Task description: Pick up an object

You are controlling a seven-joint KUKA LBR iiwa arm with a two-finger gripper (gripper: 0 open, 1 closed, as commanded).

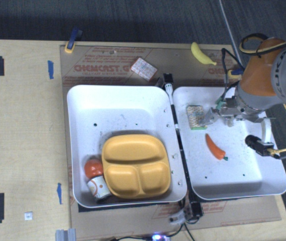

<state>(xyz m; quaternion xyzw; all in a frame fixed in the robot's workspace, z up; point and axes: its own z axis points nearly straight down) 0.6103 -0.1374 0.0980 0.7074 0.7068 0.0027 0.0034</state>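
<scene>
Yellow plastic tray [135, 164], w/ compartments, sits nearest the camera in the left bin [83, 104], taking up most of its front half. Tucked against the tray's left side: a small red-orange item and a white-and-orange one [97, 181], touching each other, too small to ID.

Next bin over, right bin [263, 185]: orange carrot toy [215, 147] lies on the floor mid-bin, tilted, green tip toward the front right. Clear space all round it. Behind it to the left, a small speckled card/packet w/ green edge [195, 117] lies flat near the bin's back left corner.

Gripper [222, 108] hovers over the back of the right bin, just right of the packet, well short of the carrot. Whether it's released or clenched I can't tell; nothing seen in its grasp.

Farther back, outside the bins: a patterned wrapper [143, 68] and a yellow banana [202, 54] on the cardboard.

Judgement: approach stage, no pick yet. Carrot looks the best target — isolated, graspable width. To do it well: centre over the carrot's middle, turn the wrist so the closing direction crosses its long axis, come straight down, close only once low. The packet is flat & thin, likely to slip.
</scene>
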